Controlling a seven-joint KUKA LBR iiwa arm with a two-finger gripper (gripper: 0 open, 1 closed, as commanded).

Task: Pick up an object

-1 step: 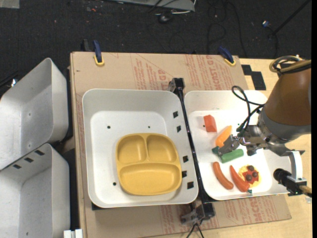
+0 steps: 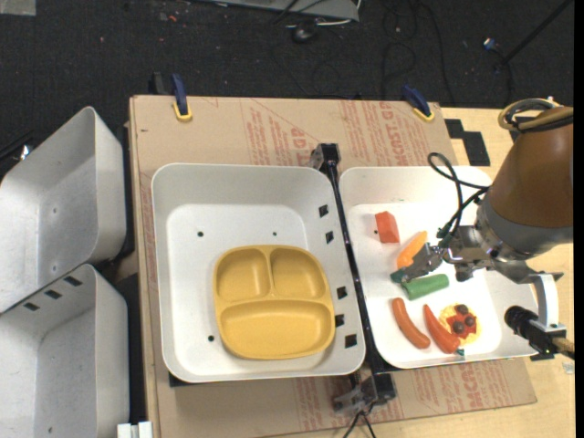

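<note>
So you're basically at the reach-in stage here, nothing's been lifted yet as far as I can see. The arm [image 2: 534, 185] comes in from the right and the gripper [image 2: 425, 263] is down low in the right bin [image 2: 365, 190], sitting right over the cluster of toy food. It looks like it's just touching or just above the green cucumber-ish piece [image 2: 426, 286], with the orange carrot piece [image 2: 411, 247] right beside it. Whether it's spread or closed, I honestly can't tell, it's too small and dark.

Everything in that bin looks like it's lying flat on the floor: the red block [image 2: 387, 227], the sausage [image 2: 410, 323], the red pepper-like piece [image 2: 440, 329] and the little yellow tart with berries [image 2: 459, 319]. The left bin [image 2: 182, 199] holds the yellow divided plate [image 2: 272, 302].

So what's left: the grab itself and the lift.
</note>
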